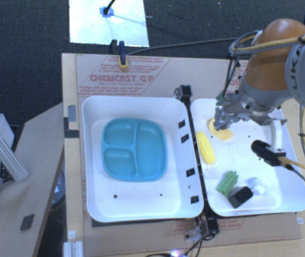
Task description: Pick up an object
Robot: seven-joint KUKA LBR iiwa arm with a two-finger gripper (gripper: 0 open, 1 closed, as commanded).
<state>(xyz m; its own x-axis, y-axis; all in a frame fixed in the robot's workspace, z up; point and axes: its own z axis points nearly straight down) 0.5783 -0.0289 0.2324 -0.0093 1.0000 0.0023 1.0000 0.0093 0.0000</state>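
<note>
Left bin [96, 197]: blue tray [135, 149]. Right bin [291, 191]: corn [205, 146], green piece [227, 182], black block [240, 196]. Hand [220, 123] state unclear.

My bench [72, 159] is a pale wooden top with a printed cardboard sheet [126, 76] lying flat over most of it, red lettering near the far edge. Two shallow white bins rest on that sheet, touching side by side: the left bin [96, 197] toward the bench's left edge, the right bin [294, 194] toward its right. A blue-and-yellow clamp [121, 55] grips the far edge.
</note>
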